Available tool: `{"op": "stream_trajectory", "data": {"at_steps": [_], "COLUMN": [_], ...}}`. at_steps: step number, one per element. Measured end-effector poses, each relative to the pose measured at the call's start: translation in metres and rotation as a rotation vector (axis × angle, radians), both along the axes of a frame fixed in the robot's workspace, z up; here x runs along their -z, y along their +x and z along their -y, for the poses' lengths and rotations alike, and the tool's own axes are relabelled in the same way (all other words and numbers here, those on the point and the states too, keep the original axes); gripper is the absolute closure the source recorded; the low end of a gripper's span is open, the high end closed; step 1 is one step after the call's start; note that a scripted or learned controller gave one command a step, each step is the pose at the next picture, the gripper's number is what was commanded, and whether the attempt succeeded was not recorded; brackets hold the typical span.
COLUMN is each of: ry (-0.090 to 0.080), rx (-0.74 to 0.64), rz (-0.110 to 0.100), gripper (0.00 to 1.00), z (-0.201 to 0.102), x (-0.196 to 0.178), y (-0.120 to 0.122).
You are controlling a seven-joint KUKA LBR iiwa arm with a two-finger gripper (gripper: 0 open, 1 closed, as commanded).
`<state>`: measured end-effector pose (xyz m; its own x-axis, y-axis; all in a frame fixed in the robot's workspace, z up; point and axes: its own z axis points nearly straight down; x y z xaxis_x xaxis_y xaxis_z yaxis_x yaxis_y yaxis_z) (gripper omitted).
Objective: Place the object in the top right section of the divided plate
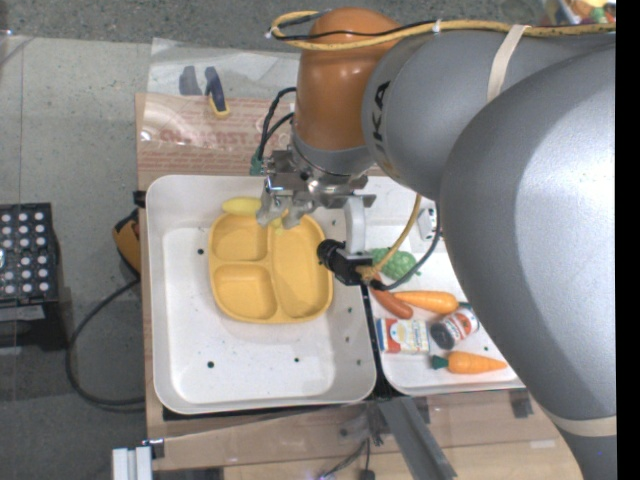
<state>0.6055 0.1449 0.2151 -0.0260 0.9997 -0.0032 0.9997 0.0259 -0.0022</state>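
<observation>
Camera view: the end effector [281,213] hangs over the top edge of the yellow divided plate [268,278] in the left bin [180,368]; whether it is spread or pinching something I cannot tell. A pale yellow object [240,206], likely the task's thing, lies just beside the plate's upper left rim. To do this well, confirm the grasp, then release low over the upper right compartment, not the rim
</observation>
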Motion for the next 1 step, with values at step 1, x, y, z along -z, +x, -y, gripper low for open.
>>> {"op": "stream_trajectory", "data": {"at_steps": [1], "ry": [0.002], "rx": [-0.254], "rz": [-0.002], "gripper": [1.00], "z": [-0.0211], "x": [0.0410], "y": [0.0025]}}
